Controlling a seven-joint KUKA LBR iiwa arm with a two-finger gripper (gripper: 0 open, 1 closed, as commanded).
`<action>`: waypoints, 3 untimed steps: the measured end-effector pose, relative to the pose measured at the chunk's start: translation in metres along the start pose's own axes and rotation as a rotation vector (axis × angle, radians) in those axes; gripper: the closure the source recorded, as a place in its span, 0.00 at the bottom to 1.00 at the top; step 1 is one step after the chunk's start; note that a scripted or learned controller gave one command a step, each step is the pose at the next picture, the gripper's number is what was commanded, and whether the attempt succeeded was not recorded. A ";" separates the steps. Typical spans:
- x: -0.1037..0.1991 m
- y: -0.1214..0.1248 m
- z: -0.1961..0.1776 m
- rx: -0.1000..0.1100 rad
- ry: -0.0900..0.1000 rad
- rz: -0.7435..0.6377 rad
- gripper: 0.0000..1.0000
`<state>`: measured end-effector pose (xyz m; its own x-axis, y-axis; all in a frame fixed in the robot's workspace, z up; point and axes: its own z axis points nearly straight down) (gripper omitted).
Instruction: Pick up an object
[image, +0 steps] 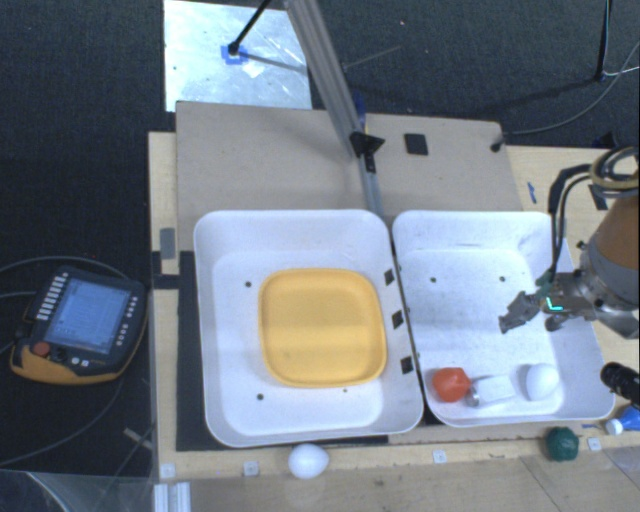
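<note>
Fingers (520, 312) hang over the right bin (470, 250), and honestly you can't tell if they're released or clenched. Your targets, the red object (449, 383) and white egg (540, 380), hug the near wall, so a descent there could clip the rim or shove them together.

A small red lump (449, 383), rounded and a little squashed, lay on the floor of the right bin (470, 250) near its front left corner. Just beside it, and seemingly touching, a pale whitish piece (490, 390) lay on its side, too blurred to tell its form. Next along the front wall sat a white egg-shaped ball (540, 381), close to the pale piece. In the left bin (225, 300) a yellow square plate (323, 327) with rounded corners lay flat, about in the middle of the floor
</note>
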<state>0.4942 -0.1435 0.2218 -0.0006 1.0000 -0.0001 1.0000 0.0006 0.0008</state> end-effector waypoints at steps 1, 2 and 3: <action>0.000 0.000 0.000 0.000 0.000 0.000 0.00; -0.004 0.008 0.050 0.004 0.001 0.001 0.00; -0.002 0.009 0.092 0.004 0.001 0.000 0.00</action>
<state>0.5029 -0.1458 0.1302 -0.0002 1.0000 0.0006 1.0000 0.0002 -0.0028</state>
